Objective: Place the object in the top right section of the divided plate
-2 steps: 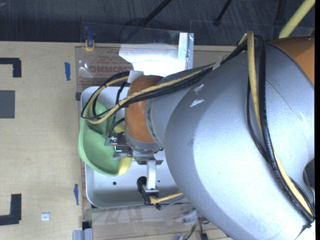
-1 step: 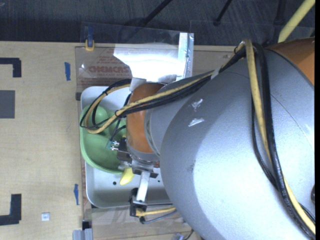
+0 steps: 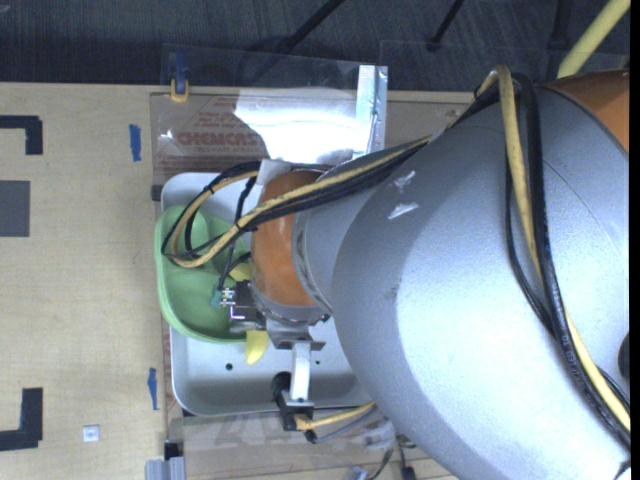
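Arm (image 3: 480, 268): grey, orange band (image 3: 275, 253), fills the right side and reaches left over the bin (image 3: 200, 388); cables (image 3: 215, 228) loop beside the wrist. Plate (image 3: 190, 268): green, in the bin's left part, mostly covered by the wrist. Object (image 3: 256, 346): small, yellow, at the plate's lower edge, just beneath the wrist; section cannot be told. Claw: hidden under the wrist; state cannot be told. Desk (image 3: 80, 268): wooden, with blue tape marks.
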Robot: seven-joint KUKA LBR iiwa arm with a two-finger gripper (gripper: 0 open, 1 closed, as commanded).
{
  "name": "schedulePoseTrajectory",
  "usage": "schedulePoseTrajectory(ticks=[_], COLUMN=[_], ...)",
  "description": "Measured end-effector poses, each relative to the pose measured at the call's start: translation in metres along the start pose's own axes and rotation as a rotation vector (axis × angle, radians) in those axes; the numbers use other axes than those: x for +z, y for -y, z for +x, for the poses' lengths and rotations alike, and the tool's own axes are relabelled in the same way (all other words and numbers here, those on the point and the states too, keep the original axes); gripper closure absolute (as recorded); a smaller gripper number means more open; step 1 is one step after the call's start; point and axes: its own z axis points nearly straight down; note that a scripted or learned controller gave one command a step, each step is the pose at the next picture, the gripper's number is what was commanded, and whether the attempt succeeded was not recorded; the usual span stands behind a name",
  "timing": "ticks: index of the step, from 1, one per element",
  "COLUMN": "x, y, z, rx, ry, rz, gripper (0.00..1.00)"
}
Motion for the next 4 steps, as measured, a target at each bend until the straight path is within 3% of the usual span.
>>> schedulePoseTrajectory(ticks=[1,2,3,4], x=[-0.007,-0.008,-0.045,-0.017], y=[-0.002,-0.002,-0.017,-0.008], z=[-0.001,-0.001,-0.002,-0.046], rx=[0.004,0.004,0.636,0.704], ry=[0.002,0.003,0.024,0.025], rz=[0.000,-0.001,0.029,0.032], gripper=[1.00,0.00,0.00,0.00])
